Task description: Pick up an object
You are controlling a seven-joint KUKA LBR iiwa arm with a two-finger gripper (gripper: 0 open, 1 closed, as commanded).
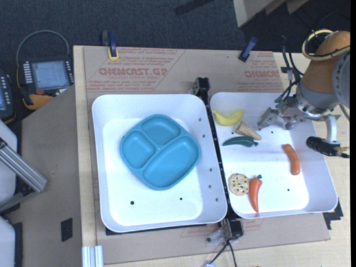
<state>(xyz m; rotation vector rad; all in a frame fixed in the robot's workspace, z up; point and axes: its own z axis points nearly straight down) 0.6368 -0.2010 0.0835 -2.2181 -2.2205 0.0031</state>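
Observation:
The right bin (311, 191) holds several small items: a yellow banana (228, 117), a tan wedge (247, 130), a dark green pepper (240, 142), an orange-red sausage (291, 159), a speckled cookie (238, 184) and an orange carrot (254, 192). My gripper (278, 120) hangs low over the far part of this bin. It is just right of the wedge and banana and above the sausage. Nothing shows in its grasp.
A blue divided plate (161, 152) lies in the middle of the left bin (103, 149). The arm's wrist (322, 77) reaches in over the right bin's far right corner. Cardboard surrounds both bins.

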